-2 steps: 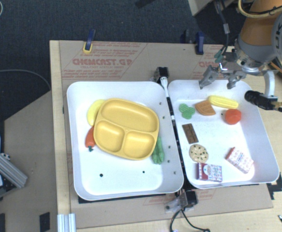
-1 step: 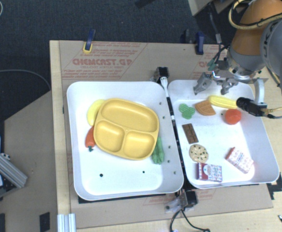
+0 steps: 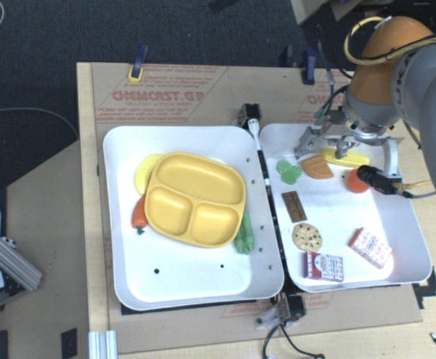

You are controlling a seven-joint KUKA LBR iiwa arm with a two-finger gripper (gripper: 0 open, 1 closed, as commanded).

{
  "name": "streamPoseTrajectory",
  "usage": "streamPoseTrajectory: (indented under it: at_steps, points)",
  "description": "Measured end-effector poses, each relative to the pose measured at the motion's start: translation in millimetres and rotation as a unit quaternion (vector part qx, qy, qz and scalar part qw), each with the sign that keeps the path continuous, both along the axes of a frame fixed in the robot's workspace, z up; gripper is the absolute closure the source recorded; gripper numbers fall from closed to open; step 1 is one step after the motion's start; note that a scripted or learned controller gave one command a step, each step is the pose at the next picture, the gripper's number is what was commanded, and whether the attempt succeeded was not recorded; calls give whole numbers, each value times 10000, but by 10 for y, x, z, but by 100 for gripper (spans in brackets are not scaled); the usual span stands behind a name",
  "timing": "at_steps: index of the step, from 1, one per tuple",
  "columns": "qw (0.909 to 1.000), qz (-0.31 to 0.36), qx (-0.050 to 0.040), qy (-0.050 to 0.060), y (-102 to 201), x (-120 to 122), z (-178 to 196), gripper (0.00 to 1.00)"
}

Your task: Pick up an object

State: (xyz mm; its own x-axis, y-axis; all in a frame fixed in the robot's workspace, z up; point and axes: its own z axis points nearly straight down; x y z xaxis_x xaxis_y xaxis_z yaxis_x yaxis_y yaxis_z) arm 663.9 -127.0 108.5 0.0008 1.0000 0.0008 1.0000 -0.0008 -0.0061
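Over the far end of the right bin (image 3: 416,234), the grey arm's hand (image 3: 330,142) hangs low above an orange wedge-shaped toy (image 3: 318,167) and a yellow piece (image 3: 352,158); whether its grip is wide or narrow cannot be told. Nearby lie a green toy (image 3: 289,172), a red tomato (image 3: 357,182), a chocolate bar (image 3: 294,206), a cookie (image 3: 306,236) and two small cartons (image 3: 323,266). Across the divider, the left bin (image 3: 120,223) holds a yellow divided tray (image 3: 194,198).

tray (image 3: 194,199) in left bin (image 3: 120,223), cookie (image 3: 306,236) in right bin (image 3: 404,234)
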Motion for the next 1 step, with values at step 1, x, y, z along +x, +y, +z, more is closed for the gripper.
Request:
streamPoseTrajectory:
  at_steps: [1]
  points:
    - [10000, 6, -34, -63, -22, 34, -164, 0]
